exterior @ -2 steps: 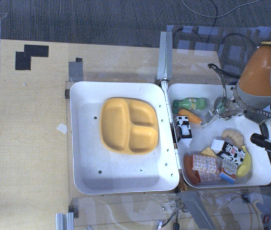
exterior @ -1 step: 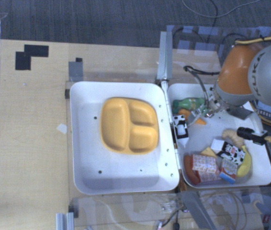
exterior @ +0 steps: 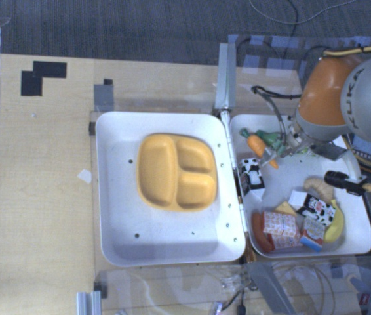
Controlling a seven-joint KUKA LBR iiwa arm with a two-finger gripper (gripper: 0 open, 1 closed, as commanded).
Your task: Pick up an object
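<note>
- A yellow divided tray (exterior: 175,171) lies in the left bin (exterior: 117,241), centre frame.
- A toy carrot (exterior: 259,146) lies upper left in the right bin (exterior: 362,241) (beside a cow-patterned block (exterior: 253,174)).
- The gripper (exterior: 289,143) hangs just right of the carrot; its finger spread cannot be told.

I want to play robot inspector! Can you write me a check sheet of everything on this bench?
Surface: wooden bench bearing left bin and right bin, side by side.
Job's things: toy carrot, banana, black-and-white cards, patterned packets, all in the right bin.
Clutter: yellow divided tray in the left bin.
Pincer: pincer near the carrot; grip unclear.
Cables: black cable looping on the floor.
Surroundings: grey carpet; black tape marks on the bench.
</note>
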